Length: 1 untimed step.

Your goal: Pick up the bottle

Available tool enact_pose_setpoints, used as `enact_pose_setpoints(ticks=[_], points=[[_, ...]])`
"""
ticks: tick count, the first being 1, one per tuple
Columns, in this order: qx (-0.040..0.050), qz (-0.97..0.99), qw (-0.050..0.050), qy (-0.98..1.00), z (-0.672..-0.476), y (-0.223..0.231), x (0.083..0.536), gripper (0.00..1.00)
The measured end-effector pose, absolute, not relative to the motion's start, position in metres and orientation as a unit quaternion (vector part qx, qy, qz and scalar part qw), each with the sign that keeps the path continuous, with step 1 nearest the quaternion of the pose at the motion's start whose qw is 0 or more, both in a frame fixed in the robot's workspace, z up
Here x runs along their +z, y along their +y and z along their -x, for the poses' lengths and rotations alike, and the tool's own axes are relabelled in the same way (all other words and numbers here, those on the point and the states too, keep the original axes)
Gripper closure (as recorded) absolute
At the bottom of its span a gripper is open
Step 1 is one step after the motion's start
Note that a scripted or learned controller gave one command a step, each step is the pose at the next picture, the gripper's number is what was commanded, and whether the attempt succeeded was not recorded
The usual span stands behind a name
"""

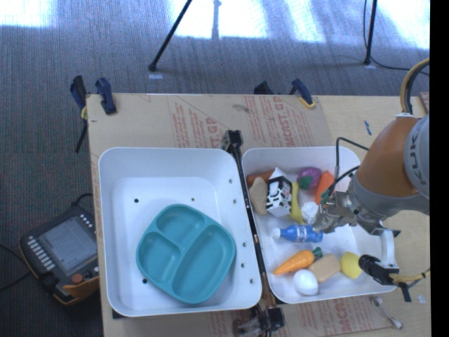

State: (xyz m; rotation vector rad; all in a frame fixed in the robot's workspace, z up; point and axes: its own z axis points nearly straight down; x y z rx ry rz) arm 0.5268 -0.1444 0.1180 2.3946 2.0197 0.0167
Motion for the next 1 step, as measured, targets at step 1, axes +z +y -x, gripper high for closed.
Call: enact_pose_setpoints(ticks=[1], points=[[-0.0002,-0.706,-0.001,0.708,-0.4867,-0.1067,0.2505,1.0]])
